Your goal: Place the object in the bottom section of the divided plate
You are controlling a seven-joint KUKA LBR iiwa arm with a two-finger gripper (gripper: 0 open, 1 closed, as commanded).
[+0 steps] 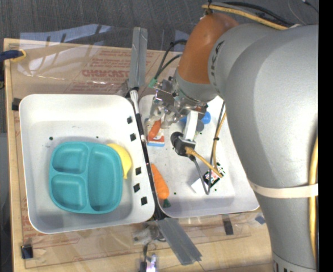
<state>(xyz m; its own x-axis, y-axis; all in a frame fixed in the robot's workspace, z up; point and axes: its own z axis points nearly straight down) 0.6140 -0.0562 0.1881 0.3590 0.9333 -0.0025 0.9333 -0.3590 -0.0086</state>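
Nearest me, along the front of the bench, I see strips of grey tape (175,243) crossing the brown cardboard-like sheet under the bins. Just above that sits the left bin (36,208), a shallow white tray with rounded corners. In it lies the divided plate (87,176), smooth teal plastic with three compartments: two small ones on the left, one long one on the right. A yellow, rounded object (122,156) rests touching the plate's right edge, partly tucked behind it.

In the right bin (234,200), an orange carrot-shaped object (160,183) lies close against the dividing wall, tapered and slightly glossy. Near it, toward the right, a small white and black piece (209,179) lies on the bin floor.

Farther back, the gripper (165,118) hangs low over the right bin, a cluster of metal parts and cables. An orange and white block (155,134) sits right under it; I cannot tell whether the fingers are apart or closed around it. A blue piece (205,118) peeks out beside the wrist. Behind, the orange band (203,47) curves into the matte grey arm (274,112).
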